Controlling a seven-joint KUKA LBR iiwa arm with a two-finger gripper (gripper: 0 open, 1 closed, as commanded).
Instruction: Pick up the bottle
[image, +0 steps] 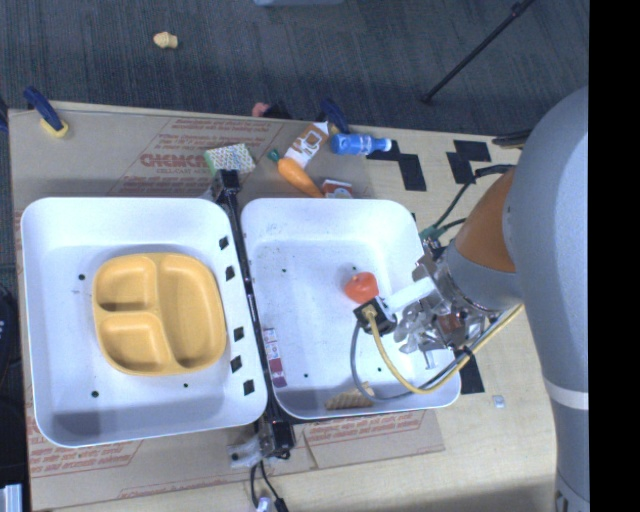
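Bottle (356, 145): small, blue, lying on its side on the bench just beyond the far rim of the right bin (330, 212), outside it. The paler capped end points toward the arm's side. It looks smooth, round-bodied and plastic. Lying flat like this it would likely roll if nudged, so my guess is that a grip across the body suits it better than one along its length.

White and orange container (307, 146): also past that far rim, just left of the blue one and close to it or touching. It could be a bottle too, and I can't settle which one the task means; I take blue as the target.

Orange carrot-like piece (298, 177): lies between that container and the right bin's far rim.

Gripper (425, 335): low over the right bin's right-hand edge, toward the near corner and well apart from the bottle. I can't tell whether it is parted or closed because the wrist hardware clutters it. No thing is visibly held. Judged from that spot, it is working inside the bin rather than lined up on the target, so the reach to the bottle hasn't begun.

Small red-orange thing (361, 288): inside the right bin, mid-floor, near the gripper but apart from it.

Tan scrap (348, 401): at the right bin's near wall.

Yellow divided plate (160, 310): in the neighbouring bin on the right bin's left, out of the way.
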